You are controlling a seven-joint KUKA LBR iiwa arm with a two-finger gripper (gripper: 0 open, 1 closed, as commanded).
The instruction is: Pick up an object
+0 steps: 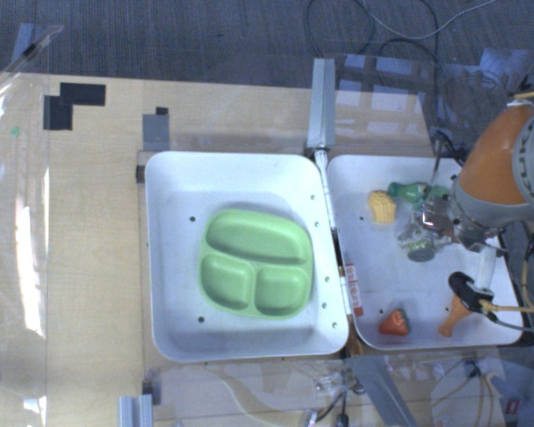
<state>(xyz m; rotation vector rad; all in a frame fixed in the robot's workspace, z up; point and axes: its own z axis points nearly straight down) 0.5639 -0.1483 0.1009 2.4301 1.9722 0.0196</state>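
Note:
My gripper (421,238) hangs low over the middle of the right bin (367,265), reaching in from the right. Just behind it lie a yellow corn-like piece (383,206) and a green object (408,189), the green one partly hidden by the wrist. A red strawberry-like item (394,323) rests near the bin's front edge. At the front right lies an orange carrot-like piece (448,321). Nothing is visibly held.
The left bin (173,265) holds a green divided plate (254,262) with three compartments. A metal divider (320,105) runs between the bins at the back. Cables trail behind the right bin.

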